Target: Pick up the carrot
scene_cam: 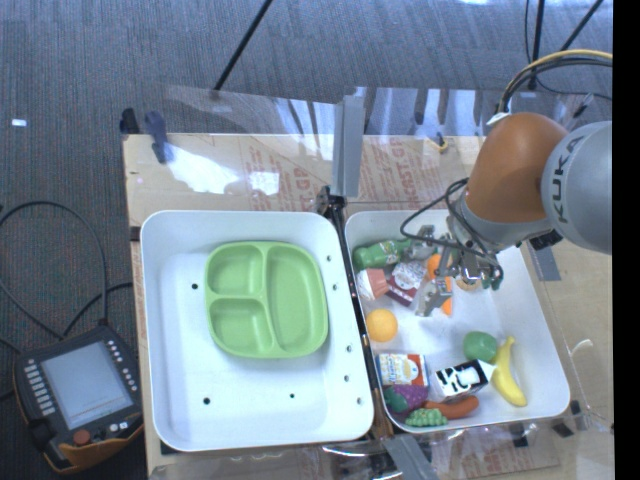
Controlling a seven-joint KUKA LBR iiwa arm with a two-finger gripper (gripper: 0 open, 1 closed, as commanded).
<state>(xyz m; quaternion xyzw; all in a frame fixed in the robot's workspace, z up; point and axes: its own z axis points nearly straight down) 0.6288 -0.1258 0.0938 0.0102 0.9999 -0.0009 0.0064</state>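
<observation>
The carrot (447, 305) was seen in the upper middle of the right bin (548, 320), as a small orange thing largely covered by the gripper (438, 290), which hung directly over it. Only two orange slivers were left showing, one at the gripper's upper edge and one at its lower edge. Whether the gripper was open or closed, and whether anything was held in it, could not be told from this slanted view.

The step in hand was judged to be the grasp itself. It would be done well if the gripper were closed across the carrot's narrow width rather than along its length. It should also be centred between the two visible slivers, so that the carrot would not pivot out on the lift. A straight vertical lift was advised, since a red and white packet (407, 281) lay just beside the carrot on the left and could be caught or dragged.

What was visible of the carrot was bright orange and smooth; its full shape was hidden.

Further out, an orange ball (381, 325) lay near the bin's left wall, and a green fruit (480, 345) and a banana (511, 373) lay towards the lower right. A green divided plate (267, 299) was seen in the left bin (170, 368), well apart from the work.
</observation>
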